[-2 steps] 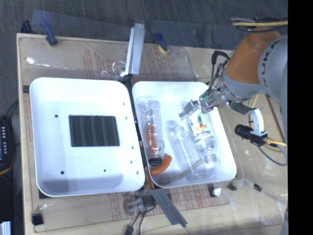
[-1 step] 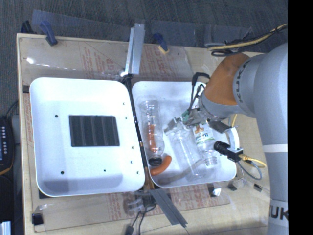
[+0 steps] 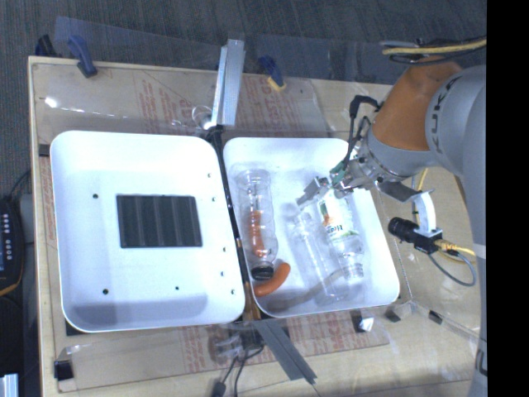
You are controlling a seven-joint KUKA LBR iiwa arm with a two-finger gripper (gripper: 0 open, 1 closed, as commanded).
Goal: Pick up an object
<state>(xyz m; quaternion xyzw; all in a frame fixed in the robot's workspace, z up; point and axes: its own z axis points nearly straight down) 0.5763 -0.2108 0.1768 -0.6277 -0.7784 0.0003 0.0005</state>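
A: Where do the jaws (image 3: pixel 324 186) stand?

B: Low in the right bin (image 3: pixel 281 151), over the top of a clear labelled bottle (image 3: pixel 340 236). I cannot tell how wide they are, or whether anything sits between them.

A: So nothing lifted?

B: As far as I can judge, no. The bottle lies on the bin floor, another clear bottle (image 3: pixel 256 217) lies to its left, and an orange piece (image 3: pixel 273 280) sits at the near rim. The left bin (image 3: pixel 83 164) holds a dark grid (image 3: pixel 159 221).

A: Left to do?

B: Close, lift clear.
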